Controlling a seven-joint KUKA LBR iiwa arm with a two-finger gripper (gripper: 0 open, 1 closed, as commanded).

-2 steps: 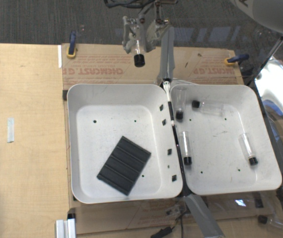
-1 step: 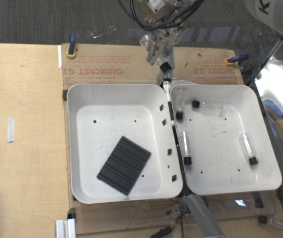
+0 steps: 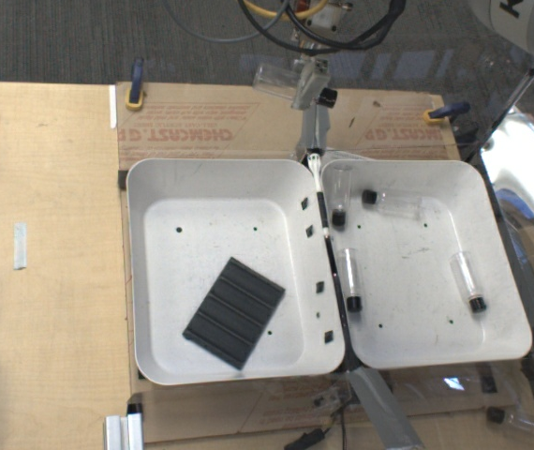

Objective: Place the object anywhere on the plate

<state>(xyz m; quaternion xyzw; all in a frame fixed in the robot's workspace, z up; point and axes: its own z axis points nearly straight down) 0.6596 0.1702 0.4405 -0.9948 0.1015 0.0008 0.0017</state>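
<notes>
Tubes (image 3: pixel 351 279) lay in the bin (image 3: pixel 407 293) beside the black plate (image 3: pixel 235 311), none on it. Gripper (image 3: pixel 315 156) hung past the plate's far side; couldn't tell its opening. Pick step, I'd say; next needed lining up on one tube.

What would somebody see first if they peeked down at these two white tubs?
The flat black ribbed rectangular plate jumps out first, lying slantwise on the floor of the left shallow white plastic bin. Next come the clear plastic tubes with black caps, several of them scattered in the right shallow white plastic bin, two close to the wall it shares with its neighbour.
</notes>
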